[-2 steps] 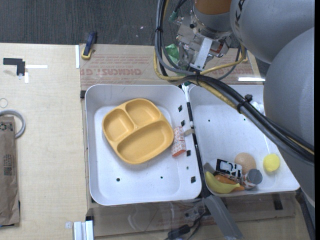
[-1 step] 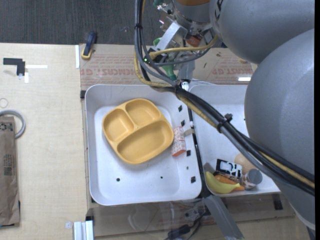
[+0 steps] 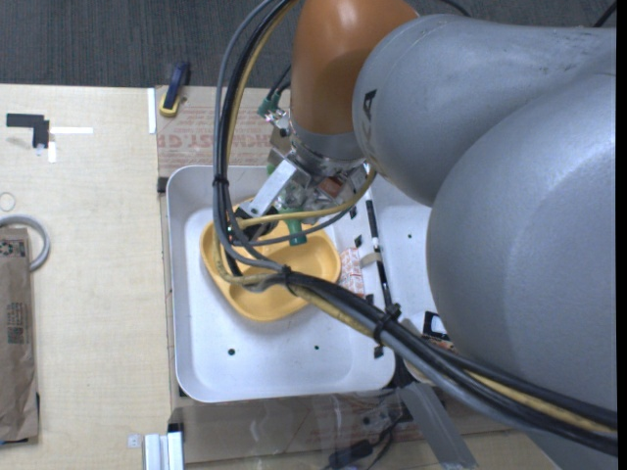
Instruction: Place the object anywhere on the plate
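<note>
White bin [image 3: 196,360] bears yellow plate [image 3: 279,297], directly under the gripper [image 3: 284,209].

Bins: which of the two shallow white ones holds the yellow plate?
The left shallow white bin; the yellow plate lies on its floor beneath the cables. The right bin sits mostly hidden under the grey arm.

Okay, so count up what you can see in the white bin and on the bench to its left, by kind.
Yellow plate in the white bin: 1
Blue and yellow tool above the bin: 1
Brown paper bag at the left edge: 1
Black bracket at top left: 1
Total: 4
</note>
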Controlling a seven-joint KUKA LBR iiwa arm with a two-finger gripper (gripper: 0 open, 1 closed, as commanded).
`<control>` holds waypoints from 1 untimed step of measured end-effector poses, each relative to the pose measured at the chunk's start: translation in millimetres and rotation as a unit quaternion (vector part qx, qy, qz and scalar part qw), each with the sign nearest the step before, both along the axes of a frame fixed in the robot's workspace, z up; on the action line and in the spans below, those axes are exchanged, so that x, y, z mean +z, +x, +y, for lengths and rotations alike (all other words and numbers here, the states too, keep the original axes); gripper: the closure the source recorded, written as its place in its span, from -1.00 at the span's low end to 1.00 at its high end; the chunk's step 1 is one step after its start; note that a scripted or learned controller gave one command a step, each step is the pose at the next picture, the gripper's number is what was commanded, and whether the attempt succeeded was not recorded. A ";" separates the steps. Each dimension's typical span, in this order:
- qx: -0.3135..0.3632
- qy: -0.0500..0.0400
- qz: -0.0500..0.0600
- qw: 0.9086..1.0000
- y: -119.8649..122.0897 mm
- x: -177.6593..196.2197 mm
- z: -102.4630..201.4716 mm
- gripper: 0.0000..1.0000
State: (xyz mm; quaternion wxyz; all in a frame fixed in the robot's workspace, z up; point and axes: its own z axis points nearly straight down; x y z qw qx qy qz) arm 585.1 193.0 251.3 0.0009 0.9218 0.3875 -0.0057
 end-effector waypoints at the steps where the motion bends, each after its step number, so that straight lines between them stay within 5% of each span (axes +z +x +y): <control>1: 0.000 0.000 0.000 1.000 0.3 0.5 -0.2 -1.00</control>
